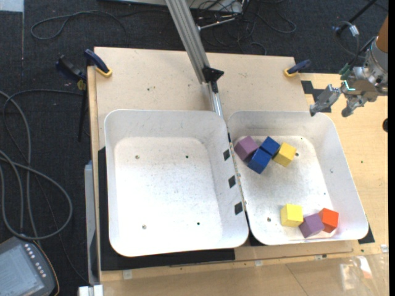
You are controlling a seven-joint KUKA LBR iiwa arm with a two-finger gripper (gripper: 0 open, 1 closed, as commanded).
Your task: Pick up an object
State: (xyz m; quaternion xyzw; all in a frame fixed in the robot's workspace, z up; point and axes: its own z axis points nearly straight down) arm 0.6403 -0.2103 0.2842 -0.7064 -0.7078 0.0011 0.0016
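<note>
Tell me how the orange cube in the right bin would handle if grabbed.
The orange cube looks rigid with flat faces, so probably no rolling. It touches a purple cube near the bin wall, so jaws may nudge both.

Gripper (337,101): two dark grey metal fingers, silver-grey wrist housing with green-lit spot, black cable, orange band at far right.

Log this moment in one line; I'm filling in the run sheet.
gripper: open, holds nothing, above right bin's far right corner | blocks: seven, all in right bin | left bin: no blocks | pick: not started
</note>
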